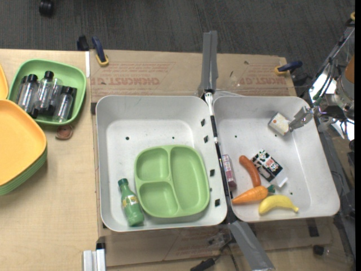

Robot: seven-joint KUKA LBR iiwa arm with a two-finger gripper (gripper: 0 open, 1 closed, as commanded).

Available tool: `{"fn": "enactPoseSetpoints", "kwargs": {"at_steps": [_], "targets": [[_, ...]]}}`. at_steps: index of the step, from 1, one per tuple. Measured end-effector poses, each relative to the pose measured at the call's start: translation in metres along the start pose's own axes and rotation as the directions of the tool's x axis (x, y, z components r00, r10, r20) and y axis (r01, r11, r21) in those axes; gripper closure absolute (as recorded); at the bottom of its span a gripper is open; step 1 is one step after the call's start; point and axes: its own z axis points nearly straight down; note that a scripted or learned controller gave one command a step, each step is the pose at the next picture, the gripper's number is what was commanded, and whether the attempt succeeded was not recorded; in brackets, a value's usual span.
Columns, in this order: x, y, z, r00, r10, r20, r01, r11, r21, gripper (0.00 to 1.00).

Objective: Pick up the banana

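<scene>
Your metal gripper [294,122] is clamped on a small pale blocky piece [278,123], with the smooth, curved yellow banana [277,205] lying well below it in the right bin [321,151].

Both white bins [113,168] look like smooth moulded plastic with a faint sheen. The green divided tray [172,182] is matt plastic; the green bottle [131,203] is glossier. The banana [277,205] and carrot [251,194] have a smooth, toy-like plastic finish. Under the bins lies rough brown printed cardboard [146,75], on a pale matt wooden benchtop [45,224]. The orange plates [20,145] look like smooth plastic.
</scene>
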Motion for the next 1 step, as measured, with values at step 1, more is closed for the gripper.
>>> {"fn": "enactPoseSetpoints", "kwargs": {"at_steps": [1], "targets": [[-0.0003, 0.0001, -0.0081, 1.000, -0.002, 0.001, 0.002, 1.000, 0.001, 1.00]]}}
